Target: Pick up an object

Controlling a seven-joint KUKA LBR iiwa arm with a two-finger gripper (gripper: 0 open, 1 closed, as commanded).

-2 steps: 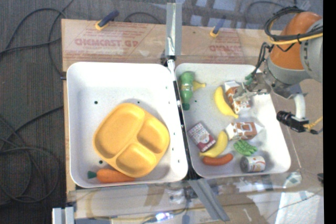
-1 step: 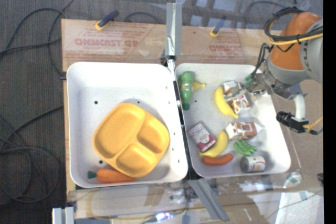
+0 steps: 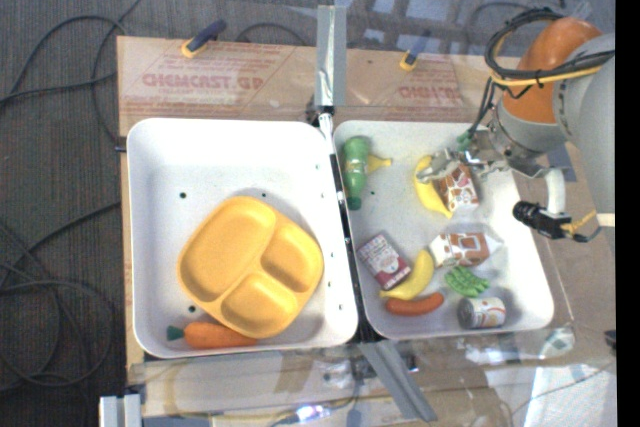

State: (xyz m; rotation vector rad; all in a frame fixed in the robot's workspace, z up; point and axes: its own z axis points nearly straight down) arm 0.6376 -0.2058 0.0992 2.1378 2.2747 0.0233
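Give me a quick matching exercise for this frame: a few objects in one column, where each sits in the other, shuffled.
Things:
1. yellow tray
2. green bottle
3. can
4. carrot

Places:
A. right bin, near its front right corner
B. left bin, along the front wall
C. middle of the left bin
D. right bin, beside the divider between the bins

Pairs: 1-C, 2-D, 3-A, 4-B

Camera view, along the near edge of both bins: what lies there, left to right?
Orange carrot in the left bin → red-orange carrot in the right bin → can.
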